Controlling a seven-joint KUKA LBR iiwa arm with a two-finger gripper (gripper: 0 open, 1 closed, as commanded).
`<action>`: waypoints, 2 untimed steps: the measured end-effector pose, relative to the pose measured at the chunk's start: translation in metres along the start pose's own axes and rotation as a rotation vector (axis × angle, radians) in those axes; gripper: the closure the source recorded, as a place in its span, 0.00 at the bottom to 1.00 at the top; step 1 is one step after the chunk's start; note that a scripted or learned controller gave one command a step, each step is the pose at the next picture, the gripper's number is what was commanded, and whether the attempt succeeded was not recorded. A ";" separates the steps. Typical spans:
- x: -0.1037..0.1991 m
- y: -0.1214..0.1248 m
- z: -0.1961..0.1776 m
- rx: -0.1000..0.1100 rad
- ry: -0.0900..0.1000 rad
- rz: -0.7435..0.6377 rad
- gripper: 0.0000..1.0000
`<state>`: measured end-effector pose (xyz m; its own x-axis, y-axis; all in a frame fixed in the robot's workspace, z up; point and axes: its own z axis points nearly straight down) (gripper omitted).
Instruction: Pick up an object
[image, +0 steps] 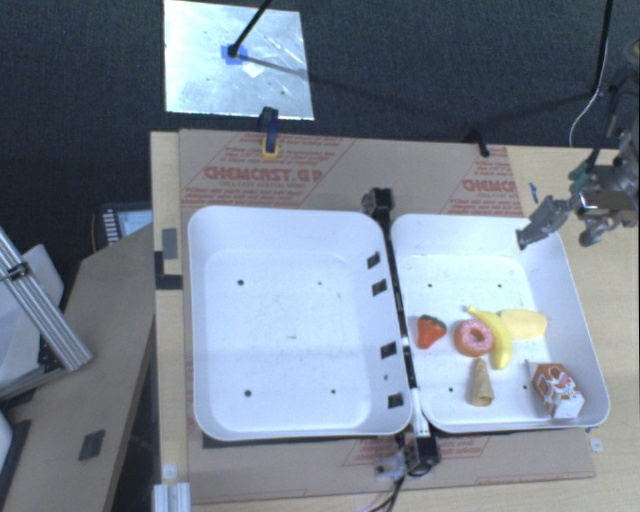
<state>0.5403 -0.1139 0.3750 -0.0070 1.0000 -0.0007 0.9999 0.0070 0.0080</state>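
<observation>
Over the right bin's (575, 300) far right corner, my gripper (560, 222) hangs with fingers spread, grasping nothing.
Below, a banana (497, 335) touches the donut (474, 338); the cardboard (300, 160) reads "CHEMCAST GP".

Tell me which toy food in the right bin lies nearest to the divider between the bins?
The red strawberry. It lies left of the donut, the banana, the cone and the small box.

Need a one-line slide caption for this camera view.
End effector above the right bin's far corner; strawberry, donut, banana and carton lie below.
</observation>
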 end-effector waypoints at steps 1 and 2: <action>0.013 -0.030 -0.060 -0.001 0.000 0.000 0.00; 0.012 -0.028 -0.068 -0.001 -0.002 -0.004 1.00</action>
<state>0.5116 -0.1016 0.4425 -0.0108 0.9999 -0.0022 0.9999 0.0108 0.0086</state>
